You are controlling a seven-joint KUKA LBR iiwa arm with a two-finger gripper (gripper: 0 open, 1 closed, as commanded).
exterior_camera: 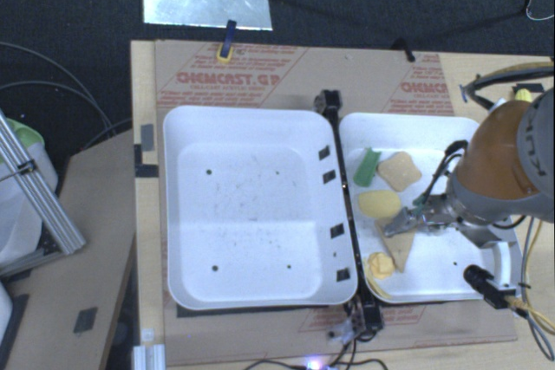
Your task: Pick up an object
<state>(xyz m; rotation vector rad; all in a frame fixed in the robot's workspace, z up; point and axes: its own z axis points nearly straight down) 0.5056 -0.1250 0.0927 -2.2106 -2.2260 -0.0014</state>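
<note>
The right bin [451, 280] holds a green block [367, 167], a tan rounded piece [400, 172], a yellow lump [379, 204], a pale tan wedge [400, 249] and a small yellow piece [380, 265]. My gripper [397, 225] reaches in from the right and hangs low over the bin's left half, its tip between the yellow lump and the tan wedge. The grey arm with its orange band [499, 156] covers the bin's right side. Nothing is visibly held between the fingers.
The left bin [186, 134] lies beside the right one, separated by a black clip rail [340, 186]. A cardboard sheet [286, 74] lies under both bins. Cables [499, 78] arc at the right, and a metal frame [35, 195] stands at the far left.
</note>
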